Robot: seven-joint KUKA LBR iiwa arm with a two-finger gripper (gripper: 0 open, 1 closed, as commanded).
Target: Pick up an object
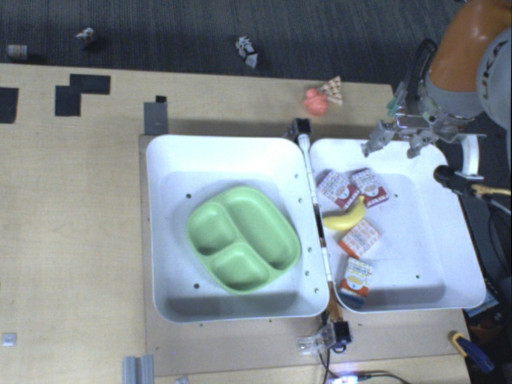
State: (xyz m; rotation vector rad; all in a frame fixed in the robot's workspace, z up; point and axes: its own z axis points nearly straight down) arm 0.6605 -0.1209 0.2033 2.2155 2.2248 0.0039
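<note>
Item 1, your tool: the two-finger gripper (398, 140) on the grey arm with the orange band. It hangs over the far rim of the right shallow white bin (448, 238). Its two fingers stand splayed apart, with nothing between them.

Item 2, nearest candidates: two small red-and-white printed packets (336, 187), lying flat just below and to the left of the gripper, side by side and touching or nearly so.

Item 3, next out: a yellow banana-shaped toy (345, 218), just beyond those packets, partly tucked against them. Its long axis runs roughly left-low to right-high across the view, so you would want the fingers closing across that line, not along it.

Item 4: a pale orange-and-white square packet (361, 238), just past the banana.

Item 5, farthest in this bin: a small blue, white and orange carton (357, 278) near the near wall.

Bearing that matters: every pickable piece sits down and left of the gripper, bunched along the bin's left side by the divider; the stretch directly beneath the tool is bare floor.

Item 6, well to the left: the green three-compartment plastic plate (242, 237) in the left white bin (164, 238).

Item 7, outside both bins: a small orange-pink ball-like toy (317, 101) on the bench, up and left of the gripper.
</note>
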